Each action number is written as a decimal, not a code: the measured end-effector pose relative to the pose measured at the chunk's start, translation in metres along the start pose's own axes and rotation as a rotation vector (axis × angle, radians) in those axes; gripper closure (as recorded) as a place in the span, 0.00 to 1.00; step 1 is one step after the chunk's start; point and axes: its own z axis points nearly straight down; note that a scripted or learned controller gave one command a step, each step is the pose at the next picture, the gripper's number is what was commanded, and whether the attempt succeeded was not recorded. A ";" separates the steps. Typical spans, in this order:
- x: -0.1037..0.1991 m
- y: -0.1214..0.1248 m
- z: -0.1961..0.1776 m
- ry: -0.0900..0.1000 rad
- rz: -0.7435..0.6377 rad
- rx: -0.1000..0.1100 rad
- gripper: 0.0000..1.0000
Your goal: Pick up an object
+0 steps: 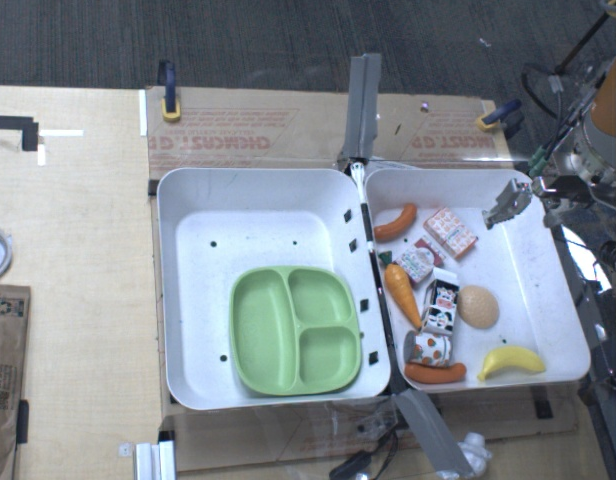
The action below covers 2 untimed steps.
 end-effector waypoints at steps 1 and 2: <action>0.000 0.023 0.119 0.000 0.116 0.000 0.00; 0.002 0.077 0.191 0.000 0.157 -0.003 0.00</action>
